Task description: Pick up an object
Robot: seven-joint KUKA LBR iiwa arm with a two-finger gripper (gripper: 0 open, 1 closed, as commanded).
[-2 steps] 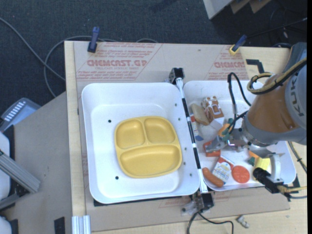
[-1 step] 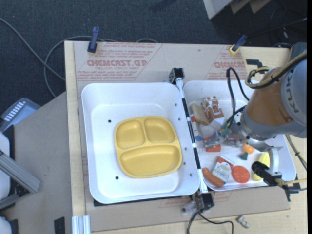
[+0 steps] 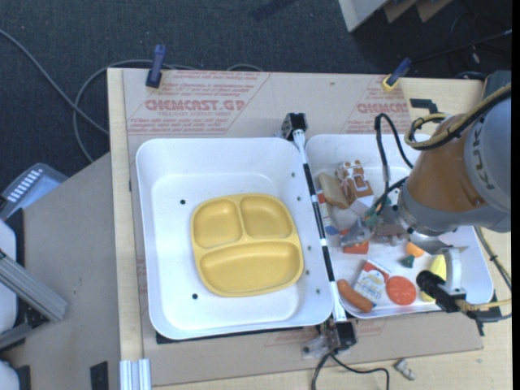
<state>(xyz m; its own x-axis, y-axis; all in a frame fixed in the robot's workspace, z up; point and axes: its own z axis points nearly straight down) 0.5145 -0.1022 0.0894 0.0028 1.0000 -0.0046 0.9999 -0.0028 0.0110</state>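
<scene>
My gripper is down inside the right bin, near its middle, with the grey and orange arm above it. Several small toy foods lie around it. A brown and white piece and a tan piece sit toward the back. A grey-blue piece and a red piece lie just left of the gripper. Along the front edge are a sausage, a white packet and a red round piece. The wrist hides whatever is between the gripper's tips.
The left bin holds a yellow tray with three compartments. A small orange piece and a yellow piece lie under the arm on the right. A black divider rail separates the bins.
</scene>
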